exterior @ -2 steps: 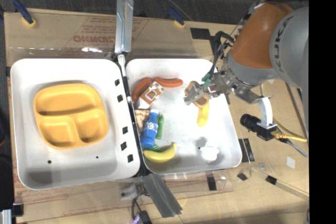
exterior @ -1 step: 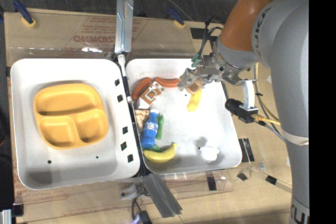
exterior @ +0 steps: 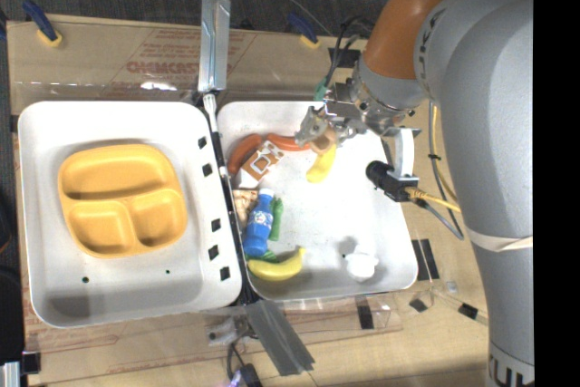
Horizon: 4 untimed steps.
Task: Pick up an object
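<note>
The end effector (exterior: 319, 130) hangs over the back of the right bin (exterior: 390, 236), pinching the top of a small yellow object (exterior: 321, 165) that dangles beneath it. Just beside it lies an orange-brown sausage toy (exterior: 256, 150). Nearer the front sit a blue bottle (exterior: 260, 225), a banana (exterior: 277, 265) and a white piece (exterior: 360, 265). The left bin (exterior: 41, 149) holds a yellow divided tray (exterior: 122, 198).

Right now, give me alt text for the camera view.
The claw hangs over the right bin by a yellow piece, above a banana and blue bottle. The left bin holds a yellow tray.
</note>
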Each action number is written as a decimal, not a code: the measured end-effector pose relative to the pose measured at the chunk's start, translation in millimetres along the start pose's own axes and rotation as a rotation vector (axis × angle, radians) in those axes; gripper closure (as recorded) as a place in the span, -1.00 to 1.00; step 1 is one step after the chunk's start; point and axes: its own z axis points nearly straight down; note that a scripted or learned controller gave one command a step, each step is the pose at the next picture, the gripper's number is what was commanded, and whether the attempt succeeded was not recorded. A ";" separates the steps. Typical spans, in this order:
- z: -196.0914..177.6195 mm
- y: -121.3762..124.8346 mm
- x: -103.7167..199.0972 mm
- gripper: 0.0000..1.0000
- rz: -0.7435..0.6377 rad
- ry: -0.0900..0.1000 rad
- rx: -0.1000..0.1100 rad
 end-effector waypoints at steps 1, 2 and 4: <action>2.9 -3.4 -0.6 1.00 -0.048 0.002 0.006; 9.8 -13.5 8.3 1.00 -0.011 0.001 0.008; -47.8 39.7 87.7 1.00 -0.085 0.002 -0.004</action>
